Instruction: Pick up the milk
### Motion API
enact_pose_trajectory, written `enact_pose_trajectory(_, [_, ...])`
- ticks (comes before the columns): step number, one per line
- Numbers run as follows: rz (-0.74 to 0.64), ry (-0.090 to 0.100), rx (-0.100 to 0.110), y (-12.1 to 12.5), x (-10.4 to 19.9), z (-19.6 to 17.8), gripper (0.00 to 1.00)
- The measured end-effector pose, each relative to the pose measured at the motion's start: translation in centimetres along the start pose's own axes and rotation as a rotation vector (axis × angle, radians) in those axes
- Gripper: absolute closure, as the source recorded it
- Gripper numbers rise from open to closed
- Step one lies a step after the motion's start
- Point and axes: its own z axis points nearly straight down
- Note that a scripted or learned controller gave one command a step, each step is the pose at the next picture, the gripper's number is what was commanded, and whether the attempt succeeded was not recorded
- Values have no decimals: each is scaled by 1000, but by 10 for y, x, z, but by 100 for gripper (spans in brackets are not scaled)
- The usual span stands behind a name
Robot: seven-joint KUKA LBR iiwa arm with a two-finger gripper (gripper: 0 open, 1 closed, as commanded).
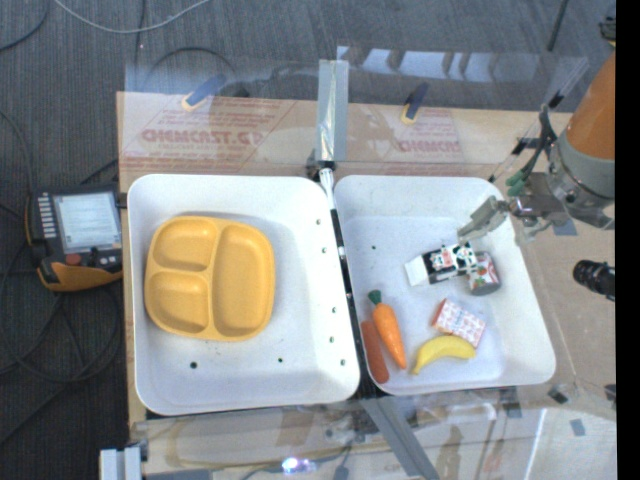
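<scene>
Readable text was scarce. Board (225, 138) behind the bins carried faint red print, mirrored/reversed, approx. "CHEMCAST", w/ smaller lines under it too blurred to read. A 2nd red print of the same kind sat on the board further right, past the centre post (332, 108), also illegible. Milk (441, 264), right of post, had dark markings on white; no letters made out. Handheld unit (75, 226), left of board, had a lit screen; contents unreadable.
</scene>
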Motion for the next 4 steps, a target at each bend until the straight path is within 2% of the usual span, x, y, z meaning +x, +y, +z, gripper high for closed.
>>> enact_pose_trajectory(1, [-164, -1, 0, 36, -44, 87, 0])
enact_pose_trajectory(2, [-240, -6, -14, 81, -32, 189, 0])
enact_pose_trajectory(3, [-344, -2, -1, 46, -24, 126, 0])
enact_pose_trajectory(4, [-422, -1, -3, 31, 15, 183, 0])
